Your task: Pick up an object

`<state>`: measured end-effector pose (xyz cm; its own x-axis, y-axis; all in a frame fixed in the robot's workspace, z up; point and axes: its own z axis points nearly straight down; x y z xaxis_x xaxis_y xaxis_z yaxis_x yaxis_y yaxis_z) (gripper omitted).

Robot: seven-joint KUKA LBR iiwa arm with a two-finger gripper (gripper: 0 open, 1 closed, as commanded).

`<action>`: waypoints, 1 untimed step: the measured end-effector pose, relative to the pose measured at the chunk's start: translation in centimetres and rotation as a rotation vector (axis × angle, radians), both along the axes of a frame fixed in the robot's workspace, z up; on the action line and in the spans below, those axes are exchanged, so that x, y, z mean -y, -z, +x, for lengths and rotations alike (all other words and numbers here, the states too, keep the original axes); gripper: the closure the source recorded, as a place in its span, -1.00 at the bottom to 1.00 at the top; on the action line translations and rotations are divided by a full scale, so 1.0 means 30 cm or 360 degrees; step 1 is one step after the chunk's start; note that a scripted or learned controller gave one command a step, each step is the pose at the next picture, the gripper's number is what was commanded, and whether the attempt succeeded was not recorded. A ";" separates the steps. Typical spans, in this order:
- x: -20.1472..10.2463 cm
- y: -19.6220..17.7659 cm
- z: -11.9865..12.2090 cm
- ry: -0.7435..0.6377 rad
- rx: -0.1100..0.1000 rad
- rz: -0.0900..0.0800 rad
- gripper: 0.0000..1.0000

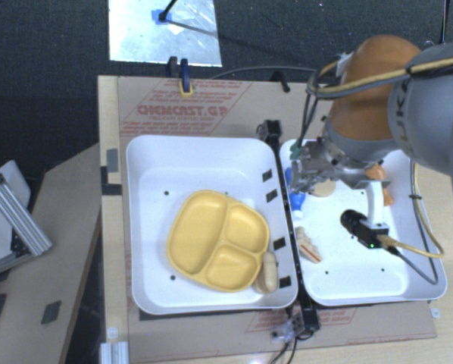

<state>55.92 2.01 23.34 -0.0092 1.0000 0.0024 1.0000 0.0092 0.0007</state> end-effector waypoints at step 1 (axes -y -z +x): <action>-0.183 0.045 -0.012 -0.0001 -0.0002 0.0000 1.00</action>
